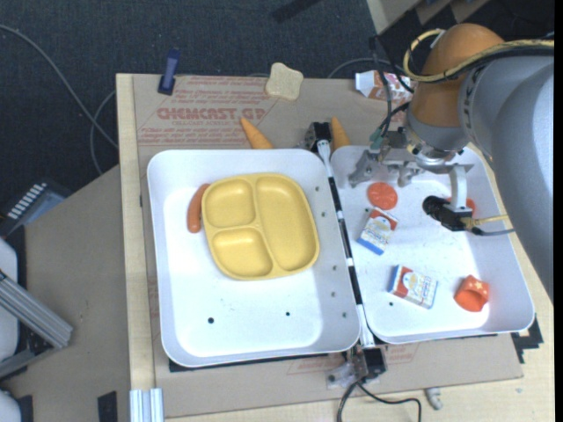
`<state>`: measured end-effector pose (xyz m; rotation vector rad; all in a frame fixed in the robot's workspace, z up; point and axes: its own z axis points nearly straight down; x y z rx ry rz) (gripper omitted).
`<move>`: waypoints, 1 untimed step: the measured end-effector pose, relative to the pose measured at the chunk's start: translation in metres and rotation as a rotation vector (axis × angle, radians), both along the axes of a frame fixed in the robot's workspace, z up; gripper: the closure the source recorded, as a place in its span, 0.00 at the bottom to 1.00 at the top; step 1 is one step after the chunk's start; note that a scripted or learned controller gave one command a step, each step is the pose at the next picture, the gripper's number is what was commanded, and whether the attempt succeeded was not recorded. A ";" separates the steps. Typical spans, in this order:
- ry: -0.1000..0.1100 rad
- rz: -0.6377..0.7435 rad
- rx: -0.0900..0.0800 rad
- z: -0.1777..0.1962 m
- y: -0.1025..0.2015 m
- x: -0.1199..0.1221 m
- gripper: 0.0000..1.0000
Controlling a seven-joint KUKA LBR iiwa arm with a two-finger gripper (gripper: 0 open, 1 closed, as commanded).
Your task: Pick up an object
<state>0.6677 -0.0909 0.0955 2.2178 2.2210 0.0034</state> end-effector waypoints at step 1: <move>0.006 -0.002 0.001 -0.011 -0.006 -0.013 0.00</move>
